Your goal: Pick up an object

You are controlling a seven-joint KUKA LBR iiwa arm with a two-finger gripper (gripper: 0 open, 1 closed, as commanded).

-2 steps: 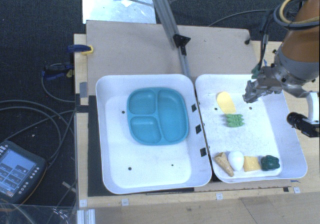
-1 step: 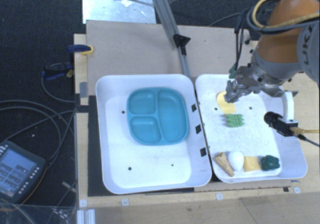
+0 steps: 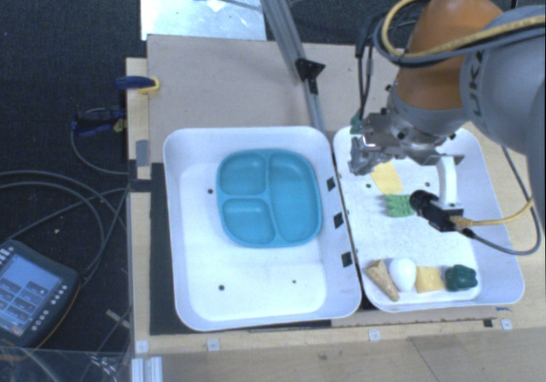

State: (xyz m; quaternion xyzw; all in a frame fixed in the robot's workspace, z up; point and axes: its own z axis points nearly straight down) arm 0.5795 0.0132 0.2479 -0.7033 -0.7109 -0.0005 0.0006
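Note:
The right bin (image 3: 503, 227) holds the small items. A flat yellow piece (image 3: 388, 177) lies near its far left, with a green ruffled item (image 3: 398, 205) just in front of it. Along the near edge sit a tan cone (image 3: 382, 278), a white egg (image 3: 403, 273), a yellow block (image 3: 429, 279) and a dark green lump (image 3: 461, 277). My gripper (image 3: 365, 154) hangs over the far left of this bin, just behind and left of the yellow piece. Nothing is seen in it.
The left bin (image 3: 196, 286) bears a blue divided tray (image 3: 269, 199). A grey pole (image 3: 286, 26) slants across the bench behind the bins. Black clips (image 3: 337, 218) sit on the rim between the bins. Cables and a pendant (image 3: 30, 286) lie on the floor at left.

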